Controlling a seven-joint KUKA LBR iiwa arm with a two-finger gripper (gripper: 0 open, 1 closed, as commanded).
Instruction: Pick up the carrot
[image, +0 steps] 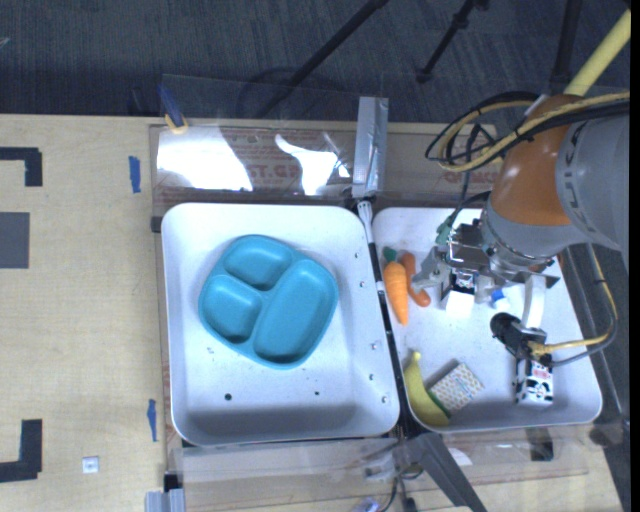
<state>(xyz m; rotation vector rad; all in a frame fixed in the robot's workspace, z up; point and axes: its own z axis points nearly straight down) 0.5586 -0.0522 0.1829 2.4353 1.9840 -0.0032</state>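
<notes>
Carrot (398, 290) waits at the right bin's (585, 395) left wall, gripper (432, 283) just beside it.

The carrot is probably light, stiff and smooth, best pinched across its thick middle (the tapered tip could slip). The wall crowds one side; a banana (420, 390) and patterned packet (455, 385) lie nearer the camera. The blue divided plate (268, 298) sits in the left bin. Whether the gripper is spread or closed cannot be told.

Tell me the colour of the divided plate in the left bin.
Light blue, all three compartments alike. The divided plate shows plainly in the camera view.
</notes>
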